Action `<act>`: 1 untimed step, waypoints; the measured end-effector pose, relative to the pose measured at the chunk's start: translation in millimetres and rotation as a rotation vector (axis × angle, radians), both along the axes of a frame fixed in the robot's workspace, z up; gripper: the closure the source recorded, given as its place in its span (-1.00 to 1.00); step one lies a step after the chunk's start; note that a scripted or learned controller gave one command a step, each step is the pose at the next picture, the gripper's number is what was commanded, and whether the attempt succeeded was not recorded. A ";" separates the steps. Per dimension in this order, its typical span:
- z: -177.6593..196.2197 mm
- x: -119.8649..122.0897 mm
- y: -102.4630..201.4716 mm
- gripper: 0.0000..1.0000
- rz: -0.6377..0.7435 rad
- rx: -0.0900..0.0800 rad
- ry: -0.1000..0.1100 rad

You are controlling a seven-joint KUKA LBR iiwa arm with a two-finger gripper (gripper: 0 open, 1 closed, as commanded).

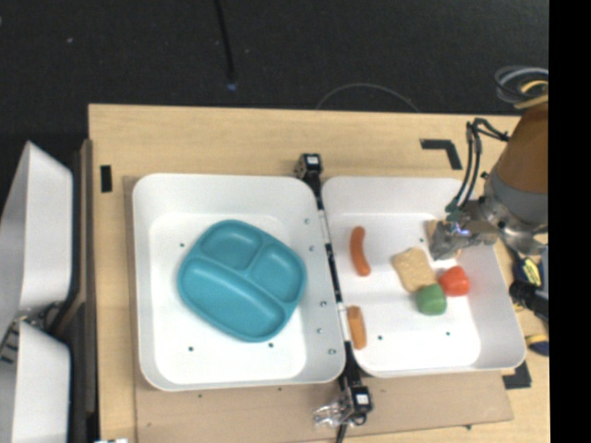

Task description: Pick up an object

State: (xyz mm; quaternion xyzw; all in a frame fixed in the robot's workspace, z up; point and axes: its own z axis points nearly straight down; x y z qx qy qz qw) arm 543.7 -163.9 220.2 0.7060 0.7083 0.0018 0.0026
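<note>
Bins: two shallow white bins side by side on a wooden bench (231, 127), the left bin (157, 358) and the right bin (489, 349) meeting at a centre seam.
Left bin: holds a teal divided plate (242, 280) with three compartments, lying flat near the middle.
Right bin: holds five small items — an orange sausage (360, 251) left of centre, a shorter orange piece (355, 327) near the seam, a tan cracker-like square (413, 269), a green round piece (430, 300) just beside it, and a red piece (454, 281) touching the green one.
Arm: enters from the right, its orange band (526, 155) above the grey wrist.
Gripper (447, 240): low over the far right part of the right bin, near the cracker and red piece; whether it is clenched or released I cannot tell.
Writing: no legible labels or brands.
</note>
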 end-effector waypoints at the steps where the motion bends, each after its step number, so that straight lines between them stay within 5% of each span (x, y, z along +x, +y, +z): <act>1: 63.5 -3.0 -2.5 1.00 0.001 -0.001 -0.003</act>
